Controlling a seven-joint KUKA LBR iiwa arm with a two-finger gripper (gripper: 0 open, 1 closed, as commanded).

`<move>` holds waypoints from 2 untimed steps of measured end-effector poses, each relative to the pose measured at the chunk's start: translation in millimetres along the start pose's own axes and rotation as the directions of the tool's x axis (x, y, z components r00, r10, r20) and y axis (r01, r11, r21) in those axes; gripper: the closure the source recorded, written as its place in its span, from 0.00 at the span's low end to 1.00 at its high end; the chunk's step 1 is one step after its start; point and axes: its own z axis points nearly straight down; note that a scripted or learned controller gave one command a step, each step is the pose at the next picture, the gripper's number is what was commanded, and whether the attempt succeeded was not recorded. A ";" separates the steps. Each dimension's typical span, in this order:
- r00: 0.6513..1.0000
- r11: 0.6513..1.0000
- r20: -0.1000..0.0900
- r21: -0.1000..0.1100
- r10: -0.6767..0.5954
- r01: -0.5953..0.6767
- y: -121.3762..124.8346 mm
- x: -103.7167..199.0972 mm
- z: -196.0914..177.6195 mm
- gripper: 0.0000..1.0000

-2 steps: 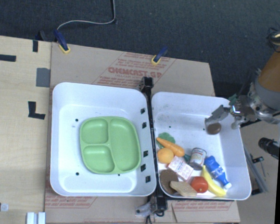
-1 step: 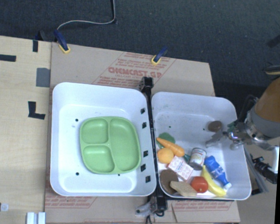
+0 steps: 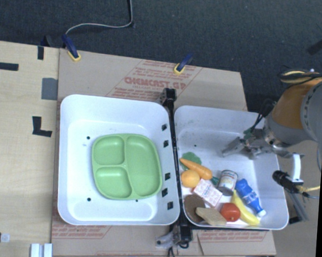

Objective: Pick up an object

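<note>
My gripper [image 3: 244,150] hangs over the upper middle of the right bin [image 3: 206,123], above bare white floor, with the fingers spread open and nothing between them. Toy food is piled in the lower half of that bin, below and left of the gripper: a carrot [image 3: 196,168], an orange ball [image 3: 190,179], a flat green piece [image 3: 191,157], a small can [image 3: 227,180], a blue bottle [image 3: 249,196], a banana [image 3: 247,213], a red tomato [image 3: 230,212], a pink-and-white box [image 3: 208,192] and a brown bread slice [image 3: 209,215].
The left bin [image 3: 73,113] holds a green plate [image 3: 127,166] with three compartments. A black divider [image 3: 170,148] runs between the bins. The grey arm with its orange band [image 3: 293,105] comes in over the right bin's right wall. Both bins rest on cardboard [image 3: 98,76].
</note>
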 end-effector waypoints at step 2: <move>1.000 1.000 -0.001 0.004 0.002 -0.002 -59.3 5.4 0.6 0.00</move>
